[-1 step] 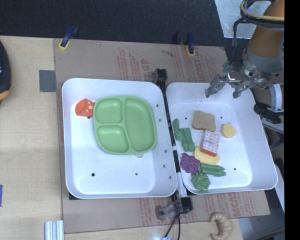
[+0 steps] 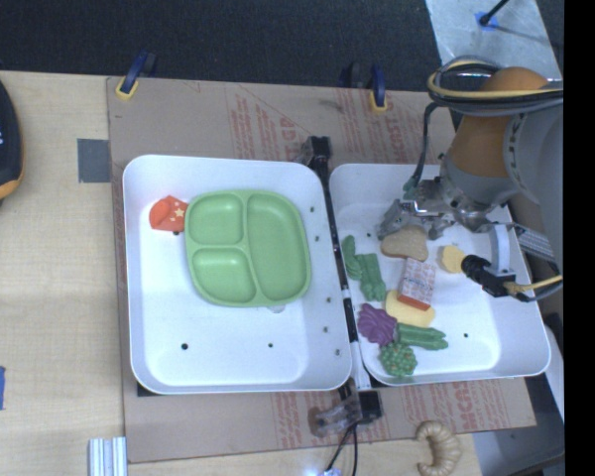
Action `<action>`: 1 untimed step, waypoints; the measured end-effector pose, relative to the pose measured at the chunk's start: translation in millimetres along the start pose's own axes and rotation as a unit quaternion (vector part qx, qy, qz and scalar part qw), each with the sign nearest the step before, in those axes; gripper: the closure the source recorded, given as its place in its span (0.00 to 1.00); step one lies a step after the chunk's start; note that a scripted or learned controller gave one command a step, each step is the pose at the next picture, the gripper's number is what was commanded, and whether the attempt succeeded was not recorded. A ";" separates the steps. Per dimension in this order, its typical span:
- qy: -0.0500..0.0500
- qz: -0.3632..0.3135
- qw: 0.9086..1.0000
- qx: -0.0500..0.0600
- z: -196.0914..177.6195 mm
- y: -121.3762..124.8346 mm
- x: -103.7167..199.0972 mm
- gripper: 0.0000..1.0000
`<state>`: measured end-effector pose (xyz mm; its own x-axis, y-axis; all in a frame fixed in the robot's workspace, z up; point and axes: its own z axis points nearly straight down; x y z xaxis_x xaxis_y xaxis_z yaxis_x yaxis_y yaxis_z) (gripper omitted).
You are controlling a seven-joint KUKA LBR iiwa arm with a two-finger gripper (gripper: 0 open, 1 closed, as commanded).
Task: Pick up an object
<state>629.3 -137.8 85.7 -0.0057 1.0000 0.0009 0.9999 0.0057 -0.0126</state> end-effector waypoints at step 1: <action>-0.001 0.001 1.000 -0.002 -5.4 -28.2 3.7 0.00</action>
